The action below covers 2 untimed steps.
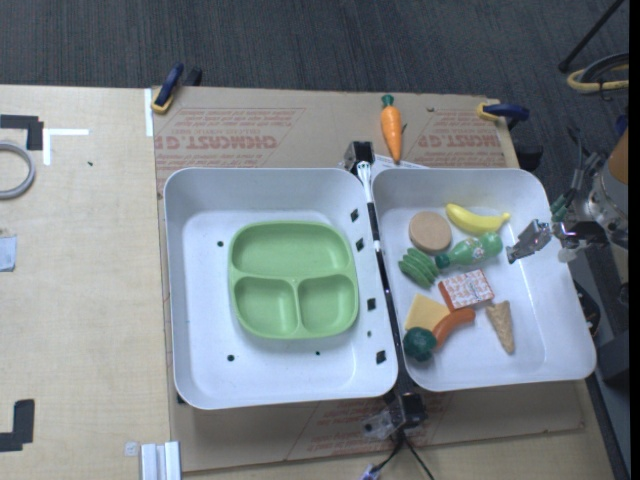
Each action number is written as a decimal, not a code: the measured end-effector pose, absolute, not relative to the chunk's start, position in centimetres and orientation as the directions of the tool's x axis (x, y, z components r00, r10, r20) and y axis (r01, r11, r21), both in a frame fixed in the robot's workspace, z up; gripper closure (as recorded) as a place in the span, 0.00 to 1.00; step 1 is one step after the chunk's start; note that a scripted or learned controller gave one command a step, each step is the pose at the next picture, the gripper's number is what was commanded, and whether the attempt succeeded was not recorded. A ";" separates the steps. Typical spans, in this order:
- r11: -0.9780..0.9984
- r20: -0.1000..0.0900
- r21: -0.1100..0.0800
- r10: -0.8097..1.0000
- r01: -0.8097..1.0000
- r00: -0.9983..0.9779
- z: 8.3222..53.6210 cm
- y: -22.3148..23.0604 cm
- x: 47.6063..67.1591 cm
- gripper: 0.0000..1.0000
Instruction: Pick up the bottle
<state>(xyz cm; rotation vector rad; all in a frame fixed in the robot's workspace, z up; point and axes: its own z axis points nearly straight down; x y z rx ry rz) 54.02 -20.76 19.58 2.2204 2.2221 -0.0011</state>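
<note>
- The bottle (466, 251), small and green, is seen lying on its side in the right bin (560, 363), just below the banana (476, 218) and beside the round cookie (431, 232).
- The gripper (527, 242) is held over the bin's right part, near the bottle but apart from it; nothing is gripped, and whether it is parted or closed cannot be told.
- A light, stiff, slippery plastic body is judged likely; it is best taken across the middle.

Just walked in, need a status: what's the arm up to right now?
The gripper sits over the right bin's right side, holding nothing. The green bottle lies in that bin just left of it, between the banana and a red-patterned box, untouched. The left bin holds a green divided tray. A toy carrot lies outside, behind the bins.
</note>
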 end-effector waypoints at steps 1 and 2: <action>0.003 -0.002 0.000 1.000 1.000 -0.003 20.5 -20.8 54.1 1.00; 0.013 0.000 -0.001 1.000 1.000 -0.013 14.9 -15.6 52.5 1.00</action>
